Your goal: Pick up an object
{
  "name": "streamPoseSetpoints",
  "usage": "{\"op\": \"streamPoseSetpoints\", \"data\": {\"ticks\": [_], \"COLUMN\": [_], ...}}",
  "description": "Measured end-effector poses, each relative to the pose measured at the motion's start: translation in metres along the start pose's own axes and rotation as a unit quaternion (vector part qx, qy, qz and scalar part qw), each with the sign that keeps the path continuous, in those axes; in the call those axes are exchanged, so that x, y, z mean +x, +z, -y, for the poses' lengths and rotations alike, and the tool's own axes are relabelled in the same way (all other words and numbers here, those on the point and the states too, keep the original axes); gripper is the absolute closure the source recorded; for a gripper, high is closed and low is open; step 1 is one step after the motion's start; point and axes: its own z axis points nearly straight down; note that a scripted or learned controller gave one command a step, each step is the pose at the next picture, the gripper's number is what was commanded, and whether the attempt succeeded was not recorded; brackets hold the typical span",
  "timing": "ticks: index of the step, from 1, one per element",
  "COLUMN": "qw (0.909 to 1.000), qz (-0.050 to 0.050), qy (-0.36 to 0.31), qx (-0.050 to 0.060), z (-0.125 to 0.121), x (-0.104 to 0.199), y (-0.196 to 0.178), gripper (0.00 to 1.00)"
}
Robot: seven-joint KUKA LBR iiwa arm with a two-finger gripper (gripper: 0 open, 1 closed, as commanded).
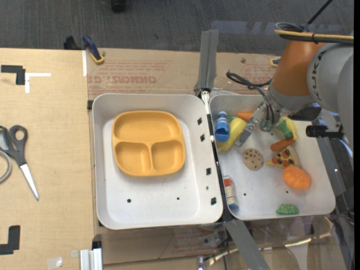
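Observation:
The right bin (264, 198) holds several toy foods. A blue bottle (221, 125) and a yellow piece (236, 133) lie at its far left. Nearby are a cookie (253, 158), a pizza slice (283, 158), an orange fruit (296, 178), a green piece (287, 209) and a small tube (228, 190) by the left wall. My gripper (256, 127) hangs low over the bin's far part, just right of the yellow piece and above the cookie. Nothing can be seen held in it. A yellow-green toy (288, 128) lies partly under the wrist.
The left bin (152, 207) carries a yellow divided plate (149, 142). Scissors (19, 156) lie on the wooden bench at far left. A blue clamp (93, 48) sits at the cardboard's far edge. A grey upright divider (207, 61) stands between the bins at the back.

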Motion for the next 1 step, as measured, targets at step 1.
{"op": "streamPoseSetpoints", "data": {"ticks": [1], "qw": [0.9955], "qz": [0.004], "qy": [0.095], "qx": [0.002], "z": [-0.0097], "x": [0.0103], "y": [-0.0002], "gripper": [0.0]}}
